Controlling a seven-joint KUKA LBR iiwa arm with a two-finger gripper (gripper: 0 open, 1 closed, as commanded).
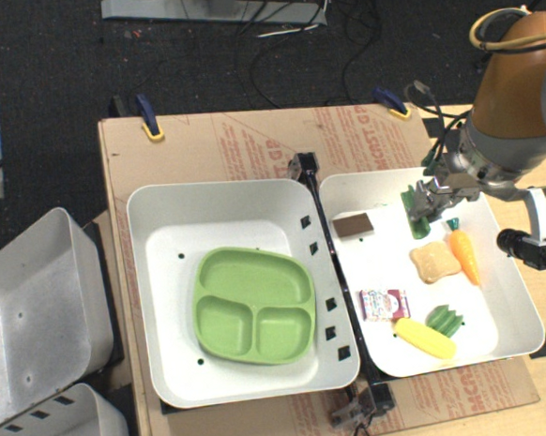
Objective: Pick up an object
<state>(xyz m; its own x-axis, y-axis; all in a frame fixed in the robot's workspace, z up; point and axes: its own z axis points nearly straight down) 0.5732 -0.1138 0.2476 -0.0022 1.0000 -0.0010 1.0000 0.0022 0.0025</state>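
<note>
Low in the frame, a yellow corn cob (425,338) lies in the right bin (517,334) near a pink packet (384,303), toast (435,262) and carrot (463,255). The hand (425,212) hovers above a green object (415,206) at right; its grip cannot be told.

Grey arm (513,99) from right, end effector (429,202) pointing down-left

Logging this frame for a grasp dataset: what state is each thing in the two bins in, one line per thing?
green divided plate: lying flat, right way up, in the left bin.
brown block: flat, right bin.
bread slice: flat, touching the carrot.
carrot: on its side.
corn cob: on its side, beside the green piece.
pink packet: flat.
gripper: low over the right bin.
</note>
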